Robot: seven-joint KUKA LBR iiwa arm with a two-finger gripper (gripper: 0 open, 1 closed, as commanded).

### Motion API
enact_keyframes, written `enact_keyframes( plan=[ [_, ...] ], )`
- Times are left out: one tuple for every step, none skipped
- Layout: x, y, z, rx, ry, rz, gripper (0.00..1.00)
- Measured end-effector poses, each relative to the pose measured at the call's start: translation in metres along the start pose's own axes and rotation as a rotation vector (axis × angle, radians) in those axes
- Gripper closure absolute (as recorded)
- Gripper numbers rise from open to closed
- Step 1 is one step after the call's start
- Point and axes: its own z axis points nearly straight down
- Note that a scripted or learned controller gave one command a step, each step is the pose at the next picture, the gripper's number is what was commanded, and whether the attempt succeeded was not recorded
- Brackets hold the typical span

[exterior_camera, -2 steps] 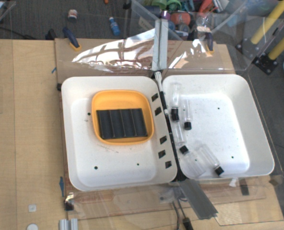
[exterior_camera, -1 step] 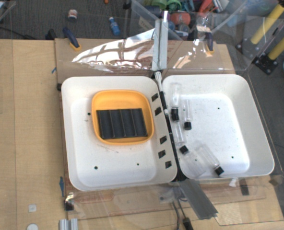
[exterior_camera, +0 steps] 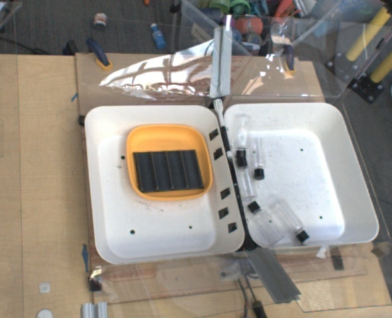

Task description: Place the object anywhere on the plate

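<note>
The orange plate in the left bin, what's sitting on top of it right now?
A black ribbed rectangular object lies flat on the orange plate, covering most of its middle. The plate surface beneath it is hidden.

Two bins side by side on the bench. Left bin (exterior_camera: 110,237): plate (exterior_camera: 138,141) slightly behind centre, ribbed block (exterior_camera: 168,171) lying on it. Right bin (exterior_camera: 335,177): clear bottles (exterior_camera: 249,171) along the wall nearest the divider, one more clear bottle (exterior_camera: 282,222) at the front corner. Behind the bins, a tub of assorted items (exterior_camera: 262,5).
</note>
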Motion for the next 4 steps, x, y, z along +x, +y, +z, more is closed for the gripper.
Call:
enact_keyframes(
  plan=[
    [0.0000,-0.0003,-0.0001,0.000,0.000,-0.001,1.00],
    [0.0000,-0.0005,-0.0001,0.000,0.000,0.011,1.00],
    [0.0001,-0.0008,-0.0001,-0.001,0.000,0.026,1.00],
    [0.0000,-0.0006,-0.0001,0.000,0.000,0.018,1.00]
  ],
)
